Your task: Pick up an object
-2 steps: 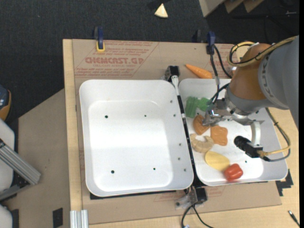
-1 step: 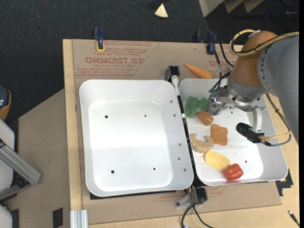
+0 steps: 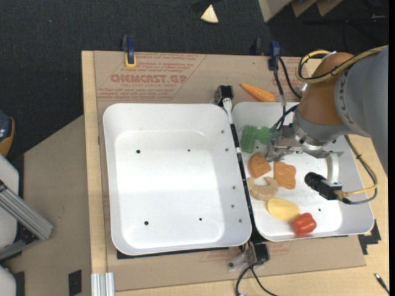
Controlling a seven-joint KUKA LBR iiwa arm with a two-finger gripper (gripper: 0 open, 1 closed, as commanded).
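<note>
Orange-banded, the arm hangs its gripper low in the right bin, just above two orange pieces, near a green block. Its grip cannot be told; a good pick means centring on one piece, clear of neighbours.

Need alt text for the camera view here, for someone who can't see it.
The gripper is low in the right bin, among a green piece, two orange pieces, a yellow one and a red one. A carrot lies just behind that bin.
</note>
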